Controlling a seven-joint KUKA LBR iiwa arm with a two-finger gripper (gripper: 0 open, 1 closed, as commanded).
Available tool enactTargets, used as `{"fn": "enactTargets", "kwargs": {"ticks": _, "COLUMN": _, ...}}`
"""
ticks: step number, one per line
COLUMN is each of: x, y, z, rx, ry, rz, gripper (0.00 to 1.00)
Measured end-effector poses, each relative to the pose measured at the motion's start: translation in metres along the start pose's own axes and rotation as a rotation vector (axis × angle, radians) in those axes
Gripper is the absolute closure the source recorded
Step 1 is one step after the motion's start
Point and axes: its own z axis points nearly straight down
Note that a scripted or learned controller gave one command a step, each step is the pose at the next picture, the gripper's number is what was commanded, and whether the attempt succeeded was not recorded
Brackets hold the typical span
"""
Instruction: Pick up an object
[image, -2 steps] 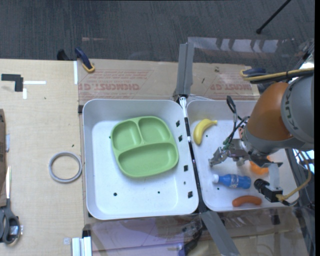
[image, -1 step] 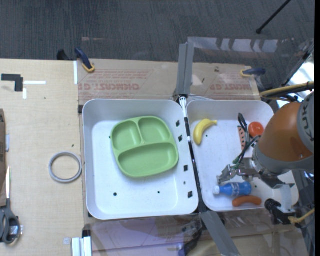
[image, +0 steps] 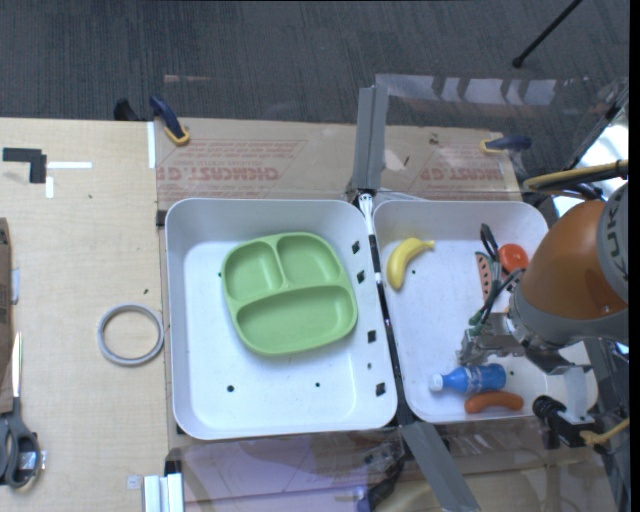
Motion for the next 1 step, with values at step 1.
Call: {"fn": "enactTargets", "kwargs": {"ticks": 1, "x": 0.0, "y": 0.0, "z": -0.0001, "rx": 0.0, "ry": 0.0, "rz": -0.001, "gripper": 0.0}}
